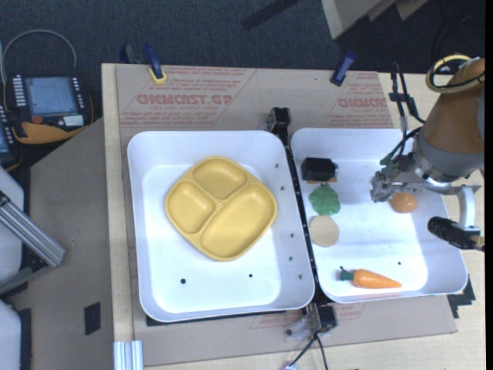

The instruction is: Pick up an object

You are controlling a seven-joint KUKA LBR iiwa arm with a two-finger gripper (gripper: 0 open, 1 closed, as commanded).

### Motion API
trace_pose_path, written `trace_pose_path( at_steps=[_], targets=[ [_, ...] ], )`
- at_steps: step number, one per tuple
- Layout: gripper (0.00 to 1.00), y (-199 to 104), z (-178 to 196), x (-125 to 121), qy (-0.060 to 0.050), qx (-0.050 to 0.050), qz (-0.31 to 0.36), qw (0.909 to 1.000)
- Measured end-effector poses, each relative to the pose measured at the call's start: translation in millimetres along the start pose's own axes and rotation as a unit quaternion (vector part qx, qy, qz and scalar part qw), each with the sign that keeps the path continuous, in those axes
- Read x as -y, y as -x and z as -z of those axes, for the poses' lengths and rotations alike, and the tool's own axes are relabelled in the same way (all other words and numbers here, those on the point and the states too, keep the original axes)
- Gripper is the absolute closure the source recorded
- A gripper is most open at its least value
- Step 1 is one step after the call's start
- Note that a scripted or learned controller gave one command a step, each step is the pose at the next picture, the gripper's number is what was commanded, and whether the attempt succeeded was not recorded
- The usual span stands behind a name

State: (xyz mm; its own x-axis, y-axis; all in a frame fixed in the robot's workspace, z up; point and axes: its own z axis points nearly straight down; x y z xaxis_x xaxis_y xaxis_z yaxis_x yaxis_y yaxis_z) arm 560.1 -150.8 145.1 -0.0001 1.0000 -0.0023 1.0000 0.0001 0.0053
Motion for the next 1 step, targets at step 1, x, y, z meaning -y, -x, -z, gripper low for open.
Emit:
trace_pose_path(
  at_steps=[1],
  targets=[
    [1.0, 1.6, 43.0, -2.7, 0.0, 0.0, 0.0, 1.0]
  ],
)
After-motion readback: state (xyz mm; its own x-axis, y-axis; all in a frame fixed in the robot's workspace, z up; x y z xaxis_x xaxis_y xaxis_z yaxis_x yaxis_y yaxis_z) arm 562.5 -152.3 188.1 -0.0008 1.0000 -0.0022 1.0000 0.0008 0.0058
